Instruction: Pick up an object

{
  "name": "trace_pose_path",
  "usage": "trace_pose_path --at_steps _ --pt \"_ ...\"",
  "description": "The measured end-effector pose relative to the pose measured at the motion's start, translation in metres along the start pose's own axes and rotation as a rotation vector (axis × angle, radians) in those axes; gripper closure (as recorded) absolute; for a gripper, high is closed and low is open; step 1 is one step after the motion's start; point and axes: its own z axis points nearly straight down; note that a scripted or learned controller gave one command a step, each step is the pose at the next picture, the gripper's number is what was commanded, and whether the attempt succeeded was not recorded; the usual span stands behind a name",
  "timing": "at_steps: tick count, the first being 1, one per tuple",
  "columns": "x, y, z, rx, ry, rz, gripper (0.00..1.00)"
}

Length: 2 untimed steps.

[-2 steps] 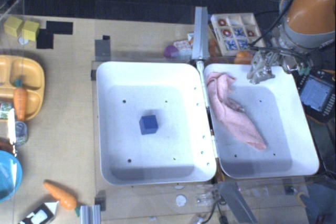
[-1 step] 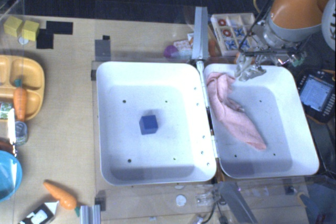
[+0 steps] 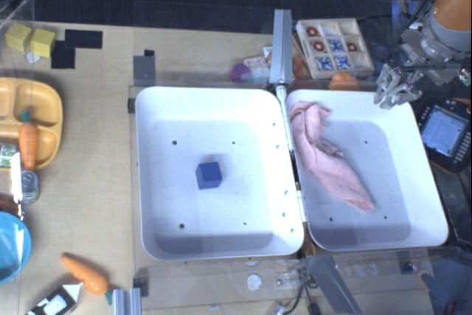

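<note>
Pink cloth point(image 3: 329, 157) lies in my right bin point(image 3: 413, 232). A blue block point(image 3: 209, 174) sits in the left bin point(image 3: 158, 232). My gripper point(image 3: 396, 90) hangs over the right bin's far corner, holding nothing.

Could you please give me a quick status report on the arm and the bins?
Hand above right bin's far right corner, holding nothing. Pink cloth in right bin, blue block in left bin. Nothing blocking either.

Yellow divided tray point(image 3: 40, 96) at left holds carrot point(image 3: 27, 145); second carrot point(image 3: 86, 274) below; tic-tac-toe board point(image 3: 334, 46) behind bins.
</note>
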Motion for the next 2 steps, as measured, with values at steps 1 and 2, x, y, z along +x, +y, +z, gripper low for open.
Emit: trace_pose_path --at_steps 1,2 --pt "-0.013 0.062 0.024 -0.007 0.002 -0.239 1.0" --pt "-0.042 0.12 0.042 -0.007 0.0 -0.521 1.0"
